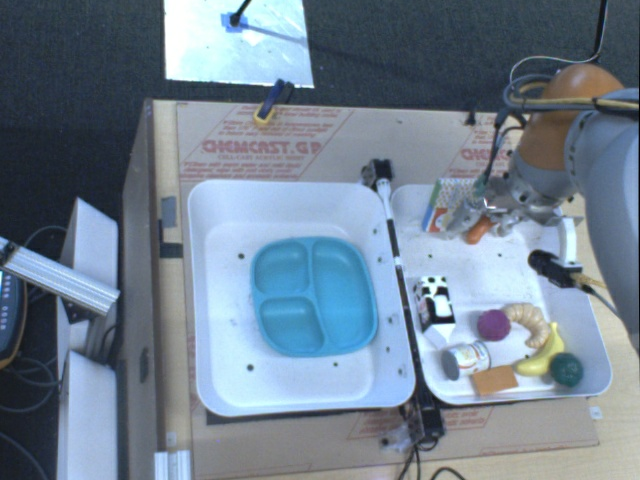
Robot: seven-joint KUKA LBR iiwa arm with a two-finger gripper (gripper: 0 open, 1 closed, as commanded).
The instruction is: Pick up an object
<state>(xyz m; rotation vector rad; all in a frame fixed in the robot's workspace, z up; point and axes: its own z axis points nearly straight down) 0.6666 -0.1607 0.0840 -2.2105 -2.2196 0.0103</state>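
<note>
Orange carrot (478, 231) lying slantwise in right bin (590, 313), gripper (484, 208) over it, grip state unclear

One fixed camera looks down at a slant from above the bench (300, 133), not very near. It takes in both white bins (215, 268) and some dark floor (80, 68) behind.

Smooth, shiny white plastic for both bins (225, 298), a glossy blue plastic plate (313, 296) inside the left one, printed brown paper on the bench (300, 138) beneath, and rough dark carpet (80, 68) beyond the bench.
</note>
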